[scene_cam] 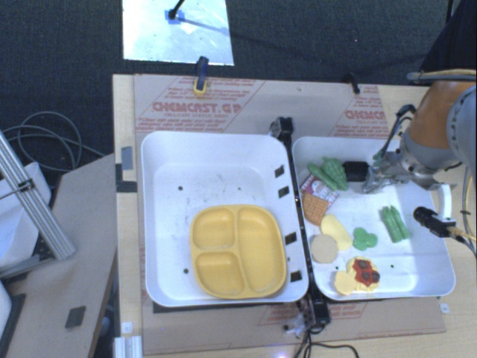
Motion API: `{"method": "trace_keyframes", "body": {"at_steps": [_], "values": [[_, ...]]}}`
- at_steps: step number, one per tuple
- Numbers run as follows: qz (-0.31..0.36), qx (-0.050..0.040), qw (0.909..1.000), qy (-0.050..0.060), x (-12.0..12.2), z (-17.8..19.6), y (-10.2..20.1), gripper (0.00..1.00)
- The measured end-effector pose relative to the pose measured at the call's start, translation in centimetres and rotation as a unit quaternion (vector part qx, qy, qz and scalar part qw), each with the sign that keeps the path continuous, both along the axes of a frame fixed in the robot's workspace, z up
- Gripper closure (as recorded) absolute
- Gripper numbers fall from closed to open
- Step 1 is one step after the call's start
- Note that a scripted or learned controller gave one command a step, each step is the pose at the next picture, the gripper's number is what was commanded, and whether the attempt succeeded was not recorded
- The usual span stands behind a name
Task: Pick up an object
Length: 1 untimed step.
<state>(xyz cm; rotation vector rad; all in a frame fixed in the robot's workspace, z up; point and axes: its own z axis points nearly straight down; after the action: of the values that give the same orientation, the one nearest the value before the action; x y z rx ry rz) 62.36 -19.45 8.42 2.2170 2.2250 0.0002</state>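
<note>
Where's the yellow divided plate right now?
The yellow divided plate lies in the left bin, toward its near right corner, close to the wall it shares with the right bin.

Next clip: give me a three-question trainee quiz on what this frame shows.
1. True or false: the yellow divided tray lies in the left bin.
2. Which bin is the gripper over? A) left B) right
3. Fill in: the pizza slice lies near the right bin's ____ edge in the view.

Key: 1 true; 2 B; 3 bottom.
</note>
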Motion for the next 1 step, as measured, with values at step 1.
{"method": "trace_keyframes", "body": {"at_steps": [1], "values": [[0.001,0.0011,1.0000,0.001,-3.73,0.01,4.68,1.00]]}}
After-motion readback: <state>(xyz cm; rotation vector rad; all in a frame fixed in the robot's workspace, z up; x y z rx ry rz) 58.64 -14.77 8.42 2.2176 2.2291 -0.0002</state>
